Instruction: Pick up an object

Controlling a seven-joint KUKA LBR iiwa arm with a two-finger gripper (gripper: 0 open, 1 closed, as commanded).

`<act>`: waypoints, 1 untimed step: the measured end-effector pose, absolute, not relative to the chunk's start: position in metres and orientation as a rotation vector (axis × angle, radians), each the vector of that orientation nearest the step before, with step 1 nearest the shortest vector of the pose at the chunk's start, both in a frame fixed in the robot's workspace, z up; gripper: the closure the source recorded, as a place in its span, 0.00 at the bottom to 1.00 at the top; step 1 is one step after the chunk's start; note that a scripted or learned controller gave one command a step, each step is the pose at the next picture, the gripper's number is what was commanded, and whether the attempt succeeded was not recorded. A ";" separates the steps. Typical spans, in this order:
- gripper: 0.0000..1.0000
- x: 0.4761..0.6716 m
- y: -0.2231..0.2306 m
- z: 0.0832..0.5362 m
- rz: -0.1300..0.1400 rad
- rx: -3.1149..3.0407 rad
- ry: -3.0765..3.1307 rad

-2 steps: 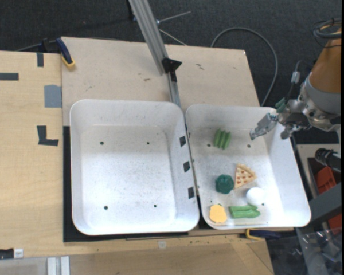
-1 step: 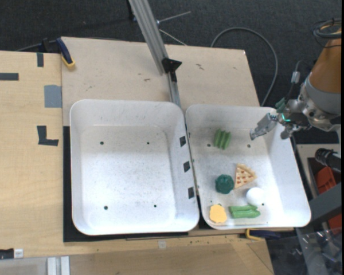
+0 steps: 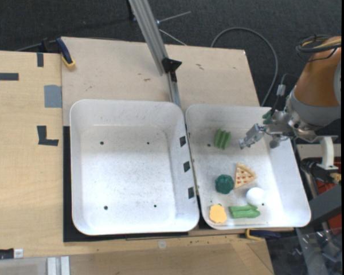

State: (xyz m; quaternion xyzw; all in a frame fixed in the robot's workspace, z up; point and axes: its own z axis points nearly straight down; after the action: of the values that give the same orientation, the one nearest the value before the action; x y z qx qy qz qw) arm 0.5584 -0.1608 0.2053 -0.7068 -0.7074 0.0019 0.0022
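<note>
Gripper (image 3: 251,137): over right bin (image 3: 286,171), near green block (image 3: 222,138); too small to tell its grip. Arm (image 3: 316,90) cut off at right.

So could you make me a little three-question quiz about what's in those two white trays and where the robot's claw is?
1. True or false: the gripper is over the right bin.
2. Which item lies nearest the gripper?
A. the yellow piece
B. the ribbed green piece
C. the white ball
3. Fill in: the pizza slice toy lies just to the right of the dark ______ lump.

Key: 1 true; 2 B; 3 green.
</note>
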 end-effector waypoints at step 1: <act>0.00 0.550 -0.152 0.149 0.008 -2.215 -2.218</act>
State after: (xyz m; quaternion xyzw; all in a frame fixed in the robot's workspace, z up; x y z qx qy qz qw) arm 0.5498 -0.1523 0.1487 -0.7066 -0.7076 0.0025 0.0034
